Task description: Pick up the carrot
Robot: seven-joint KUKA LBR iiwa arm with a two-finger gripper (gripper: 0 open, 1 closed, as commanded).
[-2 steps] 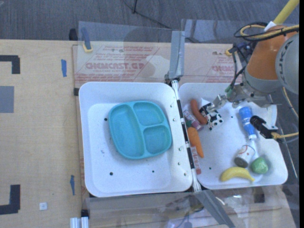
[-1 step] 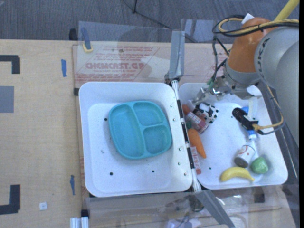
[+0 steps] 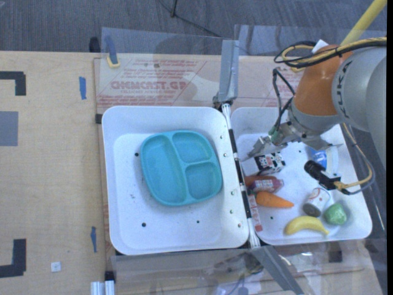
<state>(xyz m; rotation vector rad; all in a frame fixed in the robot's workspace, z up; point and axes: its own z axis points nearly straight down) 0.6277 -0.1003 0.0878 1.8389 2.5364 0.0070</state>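
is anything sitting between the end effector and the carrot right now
Yes. The end effector hangs in the right bin, and a small black-and-white toy plus a red packet lie between it and the carrot. The packet lies right beside the carrot.

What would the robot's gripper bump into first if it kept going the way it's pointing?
Probably the small black-and-white toy just below the gripper, though depth is hard to judge from above. The carrot lies farther along in the right bin, past a reddish packet.
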